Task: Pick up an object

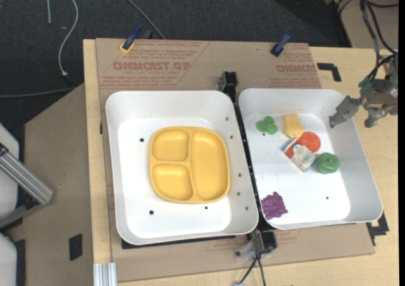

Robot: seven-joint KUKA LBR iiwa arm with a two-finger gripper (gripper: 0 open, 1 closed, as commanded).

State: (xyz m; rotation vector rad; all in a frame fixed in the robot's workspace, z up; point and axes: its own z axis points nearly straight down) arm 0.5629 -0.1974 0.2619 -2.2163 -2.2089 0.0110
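The right bin (354, 209) holds several small items: a green leafy piece (267, 126), a yellow block (292, 124), an orange-and-white packet (302, 149), a green round fruit (327, 164) and a purple grape bunch (273, 204). My gripper (355, 114) hangs over that bin's far right corner, open, its two fingers spread with nothing between them. It stands to the right of the yellow block and apart from every item.
A yellow three-compartment plate (189, 164) lies in the left bin (126, 114). Both bins rest on a cardboard sheet (190, 57) held by blue clamps (131, 38) at the back. Cables run across the dark floor behind.
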